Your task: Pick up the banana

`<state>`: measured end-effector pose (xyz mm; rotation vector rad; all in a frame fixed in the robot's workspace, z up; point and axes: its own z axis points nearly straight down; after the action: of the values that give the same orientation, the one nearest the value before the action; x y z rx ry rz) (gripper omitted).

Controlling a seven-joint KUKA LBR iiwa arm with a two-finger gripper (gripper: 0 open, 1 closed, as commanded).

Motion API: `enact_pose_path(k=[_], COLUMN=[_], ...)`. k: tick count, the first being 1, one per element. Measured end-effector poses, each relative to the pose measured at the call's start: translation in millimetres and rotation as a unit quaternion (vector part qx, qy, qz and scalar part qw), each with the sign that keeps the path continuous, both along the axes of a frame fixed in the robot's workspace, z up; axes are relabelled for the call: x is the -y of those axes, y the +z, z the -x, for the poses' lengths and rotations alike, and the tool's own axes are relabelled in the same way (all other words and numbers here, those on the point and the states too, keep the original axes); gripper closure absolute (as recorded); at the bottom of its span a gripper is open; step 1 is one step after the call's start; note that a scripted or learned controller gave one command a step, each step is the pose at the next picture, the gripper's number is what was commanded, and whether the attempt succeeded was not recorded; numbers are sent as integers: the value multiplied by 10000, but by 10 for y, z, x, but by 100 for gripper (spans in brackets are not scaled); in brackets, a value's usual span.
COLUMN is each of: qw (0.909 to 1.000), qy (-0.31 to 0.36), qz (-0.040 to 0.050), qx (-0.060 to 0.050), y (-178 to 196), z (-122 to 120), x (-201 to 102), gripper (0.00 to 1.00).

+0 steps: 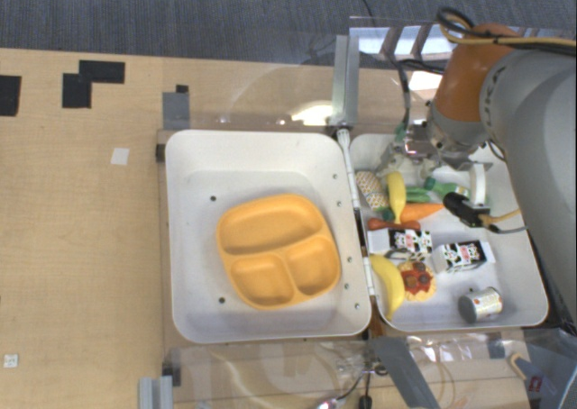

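A yellow banana (388, 279) lies at the front left of the right bin (532, 295), close to the wall between the bins. A second, smaller yellow fruit-shaped piece (396, 193) lies further back in the same bin. My gripper (408, 153) hangs over the back of the right bin, just behind that smaller yellow piece and well away from the banana at the front. The grey arm with its orange band (469, 74) comes in from the upper right and hides the bin's back right corner.
The left bin (194, 245) bears a yellow divided plate (278, 249). Around the banana are a red toy (417, 279), two black-and-white cartons (410, 240) (464, 255), an orange carrot (421, 213), a speckled piece (368, 186) and a silver can (480, 304).
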<state>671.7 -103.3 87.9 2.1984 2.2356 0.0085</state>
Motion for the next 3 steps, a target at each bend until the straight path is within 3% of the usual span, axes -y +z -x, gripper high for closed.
enact_pose_path(k=[1,2,3], qw=[10000,9899,9899], qy=[31,1417,1416], qz=[-2,7,6], qx=[37,-11,-14], y=[128,984,980], z=[-30,12,14], x=[-20,-698,-696], gripper=[100,100,0])
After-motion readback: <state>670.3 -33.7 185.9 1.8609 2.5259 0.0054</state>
